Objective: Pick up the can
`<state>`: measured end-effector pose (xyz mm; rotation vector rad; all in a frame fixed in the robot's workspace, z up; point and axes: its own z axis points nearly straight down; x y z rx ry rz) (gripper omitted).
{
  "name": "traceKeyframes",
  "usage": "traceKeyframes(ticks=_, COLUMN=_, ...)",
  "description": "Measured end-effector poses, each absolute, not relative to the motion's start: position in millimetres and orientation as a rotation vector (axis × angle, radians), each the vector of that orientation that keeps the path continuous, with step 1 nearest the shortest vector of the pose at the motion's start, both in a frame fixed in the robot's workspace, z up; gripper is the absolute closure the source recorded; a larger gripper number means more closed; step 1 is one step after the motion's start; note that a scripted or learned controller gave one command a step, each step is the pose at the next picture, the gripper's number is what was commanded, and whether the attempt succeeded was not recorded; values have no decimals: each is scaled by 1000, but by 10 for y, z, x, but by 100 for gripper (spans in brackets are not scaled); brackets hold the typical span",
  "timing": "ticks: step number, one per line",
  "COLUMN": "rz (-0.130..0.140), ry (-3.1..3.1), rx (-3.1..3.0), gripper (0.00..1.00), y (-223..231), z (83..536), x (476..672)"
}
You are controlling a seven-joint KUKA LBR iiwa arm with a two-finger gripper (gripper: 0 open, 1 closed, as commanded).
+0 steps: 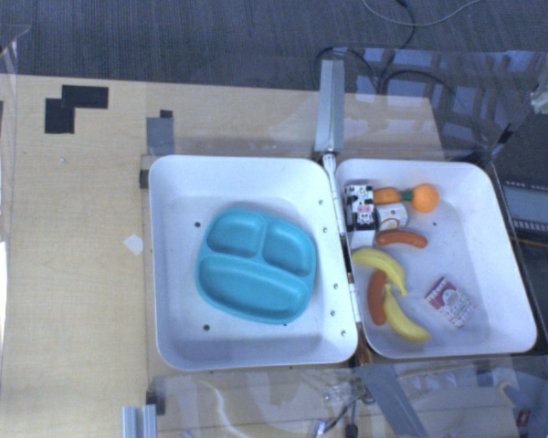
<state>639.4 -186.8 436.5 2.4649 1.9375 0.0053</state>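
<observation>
White plastic makes up both shallow bins, which sit side by side on the pale wooden worktop [73, 272], their inner rims touching. In the left bin [169, 327] we see a blue divided tray [256, 265], lying flat near the middle with its two small compartments toward the far side and its long one toward the near side. The right bin [502, 254] holds all the small things, and most of them crowd its left half. What we take for the can [393, 215] is a small white piece with a red and orange label, in the far left part of that bin; we cannot tell whether it stands or lies on its side. It is just beside a black and white carton [359, 205] that rests against the bin's left wall. A carrot [386, 195] touches the can on its far side, and an orange [425, 198] lies just to the right of the carrot. A sausage [401, 239] lies just in front of the can. Nearer to us come a banana [382, 267], a second sausage [376, 297] and a second banana [405, 322], all close together. A red and white packet [449, 301] lies apart from them, toward the right. Black tape marks [73, 108] show on the worktop's far left, and a thin cable [420, 12] runs over the dark floor beyond.
</observation>
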Motion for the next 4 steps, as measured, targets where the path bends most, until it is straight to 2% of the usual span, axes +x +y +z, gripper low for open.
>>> traceKeyframes(ticks=1, rz=5, ry=2113, rx=2315, gripper=100, y=-1920, z=4369, x=6699)
traceKeyframes(ticks=2, rz=3, ry=2465, rx=1937, gripper=100, y=-1980, z=4368, x=6697)
traceKeyframes(ticks=3, rz=6, ry=2425, rx=1986, gripper=100, y=-1593, z=4375, x=6617)
traceKeyframes(ticks=4, rz=4, ry=2654, rx=1662, gripper=100, y=-2012, z=4382, x=6695)
